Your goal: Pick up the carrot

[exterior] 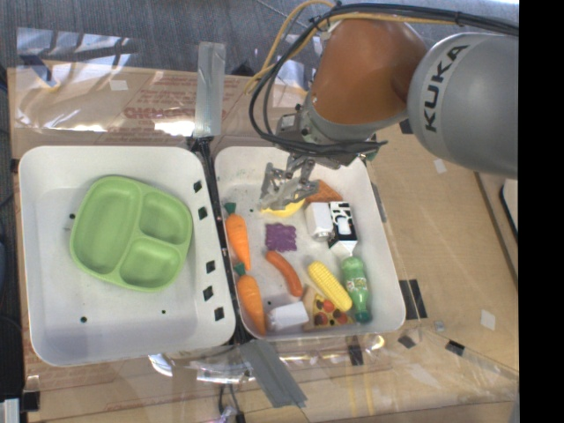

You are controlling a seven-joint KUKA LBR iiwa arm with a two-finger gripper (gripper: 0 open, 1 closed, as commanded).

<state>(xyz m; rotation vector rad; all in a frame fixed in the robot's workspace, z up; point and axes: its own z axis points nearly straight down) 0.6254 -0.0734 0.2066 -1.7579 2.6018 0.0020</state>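
Grey arm [414, 77] reaches down, claw [286, 183] above carrot [237, 241].

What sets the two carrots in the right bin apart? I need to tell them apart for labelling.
The upper carrot lies along the bin's left wall with its green top pointing to the far side; the lower carrot sits nearer the front corner, beside a white block. The upper carrot looks longer and slimmer, the lower carrot stubbier. Both are orange and lie flat, apart from the gripper.

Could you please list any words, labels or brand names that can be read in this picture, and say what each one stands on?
"KUKA": on the grey arm, reading up its housing.
Reddish printing on the clear plastic sheet behind the bins: too blurred to read.
Black-and-white carton and green bottle: markings too small to read.
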